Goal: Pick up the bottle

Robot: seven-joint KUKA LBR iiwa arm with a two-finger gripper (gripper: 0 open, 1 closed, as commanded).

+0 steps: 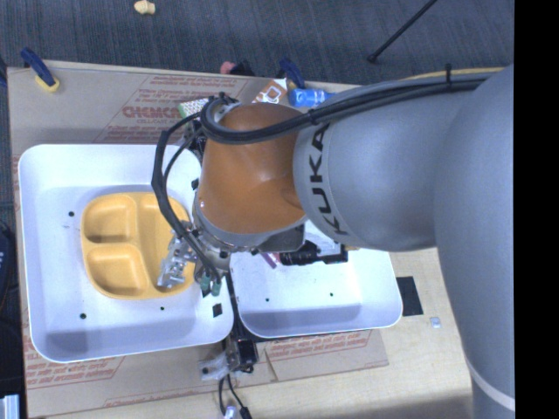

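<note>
scene: two-finger gripper (177, 269) over yellow divided plastic tray (122, 243), left white bin (44, 234) | pincer: cannot tell opening or hold | bottle: hidden, likely beneath arm | advice: retreat toward 3 o'clock, locate bottle

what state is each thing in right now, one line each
yellow tray: lying flat in the left bin, open side up, its two visible compartments bare
left bin: holds the yellow tray
right bin: largely covered by the arm
arm: reaching in over the bins, wrist above the wall between them
gripper: low over the tray's right edge, nothing seen between its fingers
blue object: beyond the bins, partly hidden by the arm
</note>
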